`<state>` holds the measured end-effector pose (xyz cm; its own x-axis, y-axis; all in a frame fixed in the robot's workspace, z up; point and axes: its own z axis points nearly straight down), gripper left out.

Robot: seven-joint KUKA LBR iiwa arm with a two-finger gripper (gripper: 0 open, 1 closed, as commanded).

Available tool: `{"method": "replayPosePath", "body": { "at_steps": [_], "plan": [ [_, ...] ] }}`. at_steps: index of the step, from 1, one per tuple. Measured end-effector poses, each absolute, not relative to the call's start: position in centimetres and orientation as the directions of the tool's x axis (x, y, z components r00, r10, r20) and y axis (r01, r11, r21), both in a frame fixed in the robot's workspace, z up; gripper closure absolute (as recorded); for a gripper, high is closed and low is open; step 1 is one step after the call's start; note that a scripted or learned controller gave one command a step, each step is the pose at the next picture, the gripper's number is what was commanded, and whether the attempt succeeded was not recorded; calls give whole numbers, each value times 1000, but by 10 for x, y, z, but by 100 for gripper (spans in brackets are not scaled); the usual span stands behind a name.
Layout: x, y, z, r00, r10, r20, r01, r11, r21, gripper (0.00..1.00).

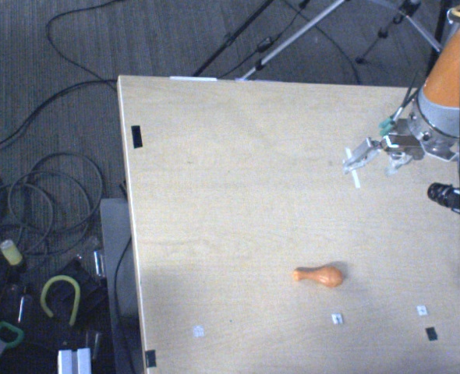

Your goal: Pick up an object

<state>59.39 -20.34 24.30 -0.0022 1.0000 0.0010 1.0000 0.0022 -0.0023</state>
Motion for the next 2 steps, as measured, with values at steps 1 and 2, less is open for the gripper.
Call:
{"method": "replayPosePath", "body": {
  "at_steps": [1,2],
  "plan": [
    [648,-223,227,-118,993,-4,993,118,-2,0],
    [668,-222,84,-120,993,-3,993,120,-3,0]
  ]
}}
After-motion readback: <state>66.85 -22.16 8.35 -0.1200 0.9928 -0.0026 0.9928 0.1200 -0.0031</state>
